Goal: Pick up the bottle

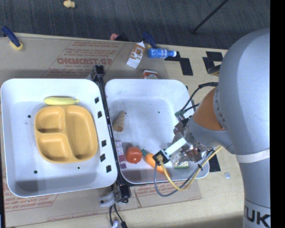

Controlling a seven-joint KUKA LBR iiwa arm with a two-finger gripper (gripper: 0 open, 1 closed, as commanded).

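Observation:
A small blue bottle (159, 53) lies on its side on the cardboard beyond the right bin (147, 87), outside both bins. My gripper (186, 154) is down in the near right corner of the right bin, far from that bottle. A small pale and greenish object (182, 164) shows just under the gripper; I cannot make out what it is. The wrist and arm cover most of that corner.
In the right bin lie a brown cork-like piece (119, 121), a red tomato (133, 155) and an orange carrot (150, 160). The left bin (14, 89) holds a yellow divided plate (65, 132) and a banana (61, 100). A small carton (136, 55) lies near the bottle.

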